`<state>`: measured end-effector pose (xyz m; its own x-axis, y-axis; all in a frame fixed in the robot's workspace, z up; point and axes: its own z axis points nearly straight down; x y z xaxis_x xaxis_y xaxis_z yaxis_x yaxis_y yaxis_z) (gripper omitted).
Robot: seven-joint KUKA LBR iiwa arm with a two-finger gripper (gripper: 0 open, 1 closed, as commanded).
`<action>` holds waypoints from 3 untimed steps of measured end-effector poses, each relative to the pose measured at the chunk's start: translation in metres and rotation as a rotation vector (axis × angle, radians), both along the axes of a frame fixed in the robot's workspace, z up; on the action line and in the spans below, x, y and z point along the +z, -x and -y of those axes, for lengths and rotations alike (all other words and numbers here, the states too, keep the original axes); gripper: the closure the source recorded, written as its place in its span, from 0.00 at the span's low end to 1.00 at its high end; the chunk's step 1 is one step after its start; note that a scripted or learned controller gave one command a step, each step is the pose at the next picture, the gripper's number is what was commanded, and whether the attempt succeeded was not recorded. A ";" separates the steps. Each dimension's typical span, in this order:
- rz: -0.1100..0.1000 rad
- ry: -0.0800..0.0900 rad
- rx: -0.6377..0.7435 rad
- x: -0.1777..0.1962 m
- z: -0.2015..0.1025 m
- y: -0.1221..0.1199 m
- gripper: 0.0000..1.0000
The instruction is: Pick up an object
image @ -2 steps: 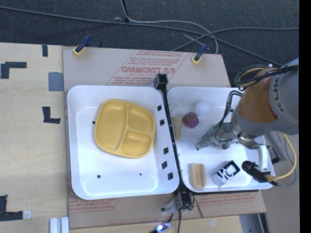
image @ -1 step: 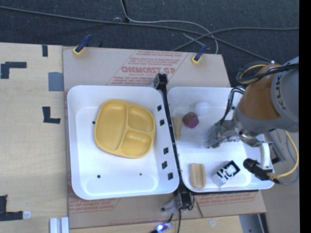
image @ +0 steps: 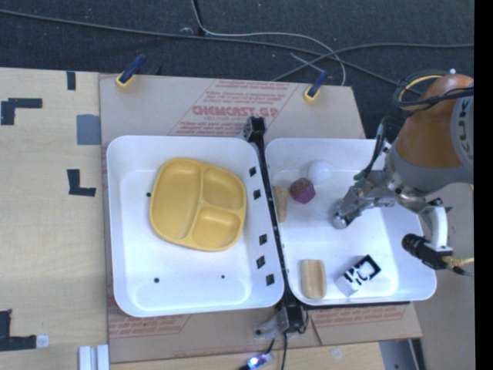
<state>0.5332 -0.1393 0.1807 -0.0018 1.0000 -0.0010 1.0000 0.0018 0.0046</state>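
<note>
Red "CHEMCAST GP" lettering on cardboard sheet [image: 231, 108] behind both bins [image: 123, 230].

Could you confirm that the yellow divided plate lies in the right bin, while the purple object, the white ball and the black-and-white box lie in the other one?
Not quite: the camera view shows the yellow divided plate in the left bin. The purple object, the white ball and the black-and-white box lie in the other one, the right bin.

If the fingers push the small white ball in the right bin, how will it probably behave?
The small white ball looks round and smooth, so it would probably roll away, perhaps toward the purple object beside it. It may also slip from a loose grasp.
</note>
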 end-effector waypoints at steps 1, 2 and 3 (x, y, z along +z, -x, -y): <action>-0.001 0.000 0.000 0.048 0.000 -0.001 1.00; -0.005 -0.002 0.003 0.052 -0.044 -0.009 1.00; -0.005 -0.002 0.006 0.056 -0.098 -0.026 1.00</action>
<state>0.5588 -0.0409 0.2368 -0.0073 1.0000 0.0014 1.0000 0.0073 -0.0006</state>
